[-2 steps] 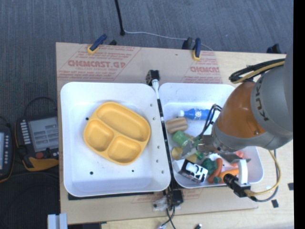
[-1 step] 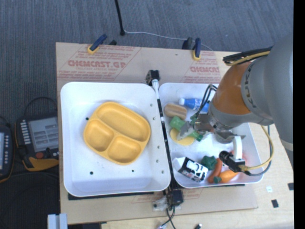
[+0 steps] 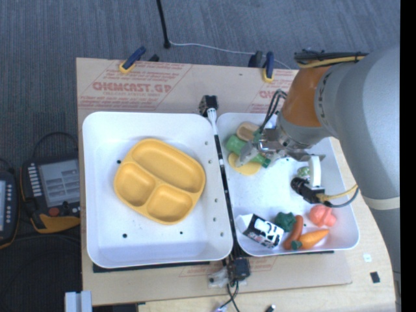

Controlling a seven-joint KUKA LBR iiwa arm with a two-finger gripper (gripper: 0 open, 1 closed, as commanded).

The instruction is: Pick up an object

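two white bins sit side by side on the bench, and from my end the arm (image 3: 364,103) is reaching into the right bin (image 3: 273,186) from the right, wrist bent down so the gripper (image 3: 260,145) sits low over the cluster at that bin's upper left. i read that as a straight descent onto whatever is nearest the divider. i can't tell from this slant how the jaws stand, or whether anything is between them; the wrist hides that.

under and beside the gripper i see a green toy (image 3: 234,143), a pale yellow piece (image 3: 247,168) and a tan piece (image 3: 245,132), all bunched together. any of them could be the target, most likely the green one, which is just beside the tool.

along the right bin's lower edge lie a black-and-white item (image 3: 261,231), a carrot (image 3: 313,238), a dark green lump (image 3: 285,220) and a pinkish-orange toy (image 3: 323,215). the left bin (image 3: 104,194) holds a yellow divided tray (image 3: 160,180).
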